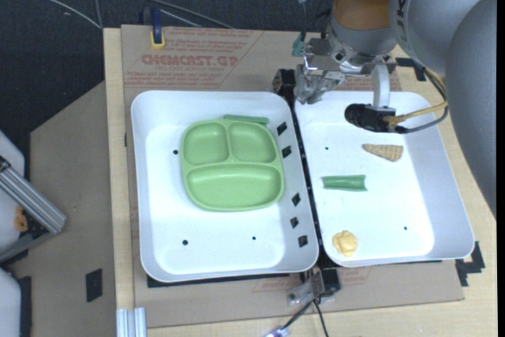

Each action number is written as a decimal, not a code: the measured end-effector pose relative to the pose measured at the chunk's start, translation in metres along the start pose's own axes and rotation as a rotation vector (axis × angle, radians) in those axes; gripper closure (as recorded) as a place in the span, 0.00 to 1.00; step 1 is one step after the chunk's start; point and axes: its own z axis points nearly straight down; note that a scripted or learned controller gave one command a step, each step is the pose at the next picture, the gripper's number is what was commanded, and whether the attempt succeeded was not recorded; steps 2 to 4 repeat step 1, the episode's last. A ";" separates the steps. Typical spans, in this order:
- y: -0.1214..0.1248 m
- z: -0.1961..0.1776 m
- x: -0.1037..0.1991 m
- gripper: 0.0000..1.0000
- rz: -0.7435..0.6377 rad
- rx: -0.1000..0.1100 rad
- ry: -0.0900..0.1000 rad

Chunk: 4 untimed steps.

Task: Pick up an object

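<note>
My gripper hangs over the back left corner of the right bin, close to the divide between the two bins. In that bin lie a green pod-shaped piece in the middle, a tan wedge further back and right, and a small yellow lump near the front edge. None of them touches the gripper. The left bin holds a green divided plate, and a flat green piece peeks out behind it.
A black part with a yellow cable hangs from the wrist over the back of the right bin. The grey arm covers the upper right. Both bins rest on a cardboard sheet.
</note>
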 end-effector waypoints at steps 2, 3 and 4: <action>-0.011 0.004 0.064 1.00 -0.001 0.000 0.001; -0.011 0.004 0.064 1.00 -0.001 0.000 0.001; -0.011 0.004 0.064 1.00 -0.001 0.000 0.001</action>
